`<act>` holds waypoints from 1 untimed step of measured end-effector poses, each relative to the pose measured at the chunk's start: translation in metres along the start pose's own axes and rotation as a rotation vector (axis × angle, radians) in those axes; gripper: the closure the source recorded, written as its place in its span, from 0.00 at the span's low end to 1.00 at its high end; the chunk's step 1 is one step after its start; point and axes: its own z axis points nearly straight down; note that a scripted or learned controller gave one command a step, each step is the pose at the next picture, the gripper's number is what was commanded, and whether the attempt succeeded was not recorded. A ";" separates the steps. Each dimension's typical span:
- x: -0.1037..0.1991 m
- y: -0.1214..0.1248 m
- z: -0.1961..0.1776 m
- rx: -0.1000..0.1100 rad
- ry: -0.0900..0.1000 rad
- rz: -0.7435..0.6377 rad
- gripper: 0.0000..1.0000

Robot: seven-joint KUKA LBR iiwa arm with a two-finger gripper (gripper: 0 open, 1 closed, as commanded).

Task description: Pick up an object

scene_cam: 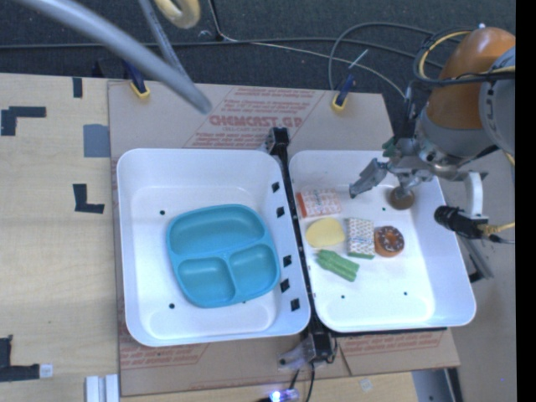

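Spanning a cardboard-topped bench (251, 115), two white bins (142, 224); gripper (385, 182) spread wide, holding nothing.

Two bins sit side by side on a cardboard sheet (243, 115). The left bin (134, 224) holds a three-compartment plate (223, 254) near its middle. In the right bin (435, 300), a packet (319, 202) lies by the dividing wall, a chip-like piece (326, 233) in front of it, a pea pod (337, 265) nearer still. Right of the chip-like piece lie a patterned box (360, 236), then a doughnut (389, 240). The gripper (389, 182) hangs over the bin's back part.
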 end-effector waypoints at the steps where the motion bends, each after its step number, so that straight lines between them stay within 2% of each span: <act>1: 0.000 0.003 -0.008 -0.013 -0.002 -0.003 0.00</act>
